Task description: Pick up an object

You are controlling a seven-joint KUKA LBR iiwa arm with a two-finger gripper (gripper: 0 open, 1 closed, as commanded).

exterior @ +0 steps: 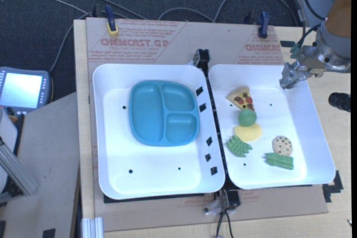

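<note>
Hovering over the right bin [312,120], the gripper [290,79] hides its grip state; six toy foods [247,118] below, one blue tray [164,112] left.

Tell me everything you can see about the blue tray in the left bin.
The blue tray is a glossy, plastic-looking plate with rounded corners and three compartments: one long section on its left, two smaller ones on its right. It lies flat, right way up, on the floor of the left bin, nearer the top edge. Its compartments hold nothing.
</note>
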